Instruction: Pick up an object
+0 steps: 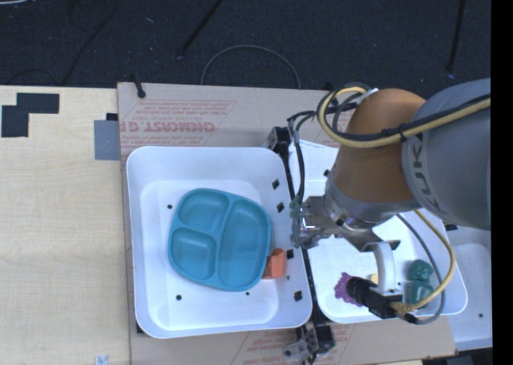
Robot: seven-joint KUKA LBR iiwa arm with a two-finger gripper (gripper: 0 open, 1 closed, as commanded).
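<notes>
There were two white bins (136, 235) (329, 311), one blue divided plate (220, 239), one orange block (276, 263), one purple object (346, 287) and one teal object (420, 271).

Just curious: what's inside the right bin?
A purple thing and a teal thing show; the arm covers most of the bin.

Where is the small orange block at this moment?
In the camera view, the orange block lies in the left bin, beside the lower right edge of the blue plate, near the bin's right wall.

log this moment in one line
arm over right bin | left bin: blue plate, orange block beside it | right bin: purple item, teal item
</notes>
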